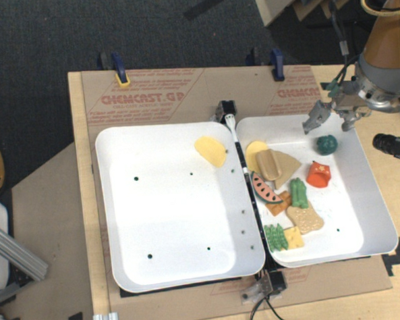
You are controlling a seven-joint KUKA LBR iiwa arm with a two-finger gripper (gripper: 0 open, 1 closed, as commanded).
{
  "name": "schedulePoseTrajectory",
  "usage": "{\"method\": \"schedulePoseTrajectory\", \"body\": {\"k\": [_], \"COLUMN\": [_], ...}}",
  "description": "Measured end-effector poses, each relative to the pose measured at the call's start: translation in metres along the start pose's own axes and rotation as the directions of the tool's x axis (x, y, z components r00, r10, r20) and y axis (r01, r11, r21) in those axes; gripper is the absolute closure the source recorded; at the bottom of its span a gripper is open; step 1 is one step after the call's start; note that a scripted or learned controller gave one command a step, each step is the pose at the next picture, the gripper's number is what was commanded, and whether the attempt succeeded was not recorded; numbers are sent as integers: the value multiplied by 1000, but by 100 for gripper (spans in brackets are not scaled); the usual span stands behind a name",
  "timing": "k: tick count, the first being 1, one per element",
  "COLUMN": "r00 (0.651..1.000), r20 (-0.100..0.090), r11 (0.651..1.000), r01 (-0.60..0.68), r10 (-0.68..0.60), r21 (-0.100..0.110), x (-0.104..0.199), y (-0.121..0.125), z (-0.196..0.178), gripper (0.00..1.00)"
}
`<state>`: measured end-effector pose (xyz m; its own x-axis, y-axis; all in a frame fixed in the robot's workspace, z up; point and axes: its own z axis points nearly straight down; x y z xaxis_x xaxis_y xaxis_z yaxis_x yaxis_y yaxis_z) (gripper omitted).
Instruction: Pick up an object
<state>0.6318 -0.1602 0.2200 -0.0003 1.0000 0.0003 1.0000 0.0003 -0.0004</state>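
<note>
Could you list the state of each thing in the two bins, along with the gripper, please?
Gripper: above the right bin's far edge, holding nothing visible.
Teal object: lying loose in the right bin, just below the gripper.
Red object: lying loose, apart from the pile.
Pile of toy food: heaped against the right bin's left wall.
Yellow piece: lying alone in the left bin, near its far right corner.

The bench is being viewed from one fixed camera set above it, angled down at a slant. Both shallow white plastic bins [114, 195] are being taken in whole from a moderate height. The grey, orange-banded arm [383, 57] is being seen entering at the right.
</note>
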Motion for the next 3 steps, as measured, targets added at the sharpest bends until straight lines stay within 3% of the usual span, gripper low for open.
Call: {"method": "schedulePoseTrajectory", "body": {"k": [1,2,3], "r00": [1000,1000,1000], "r20": [-4,2,3], "r11": [1000,1000,1000], "r01": [0,-2,-3], "r10": [0,2,3], "r21": [9,0,-3], "x": [51,64,64], "y": [-79,-92,-91], "z": [66,137,125], "gripper": [0,0,100]}}
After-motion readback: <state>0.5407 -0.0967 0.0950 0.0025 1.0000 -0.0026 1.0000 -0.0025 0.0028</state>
